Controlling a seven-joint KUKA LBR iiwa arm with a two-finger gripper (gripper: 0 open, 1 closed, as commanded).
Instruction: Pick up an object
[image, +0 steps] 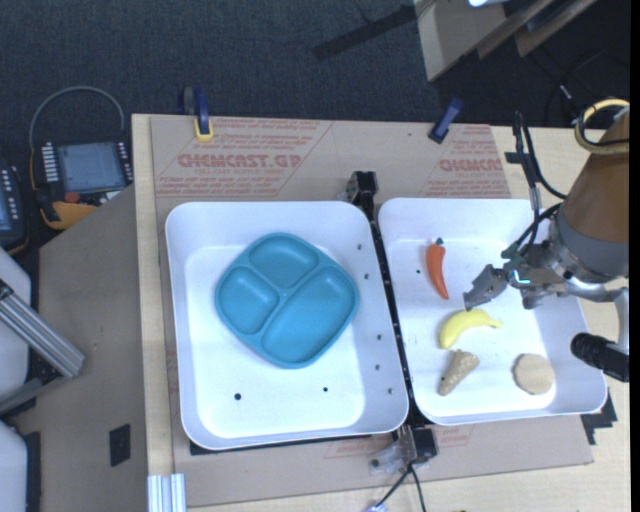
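While the arm (598, 215) reaches over the right bin (405, 300), its claw (487, 288) hangs just above the banana (467, 326), fingers spread apart and clamped on nothing. Beyond the banana lies a chili pepper (437, 269); on its near side sit an ice cream cone (458, 372) and a round cookie (534, 374). Left of the banana, the other bin (190, 330) holds a blue divided plate (286, 298).

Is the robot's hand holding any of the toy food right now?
No, nothing is held. The end effector hangs open over the right bin, just above the banana, with nothing between its fingers.
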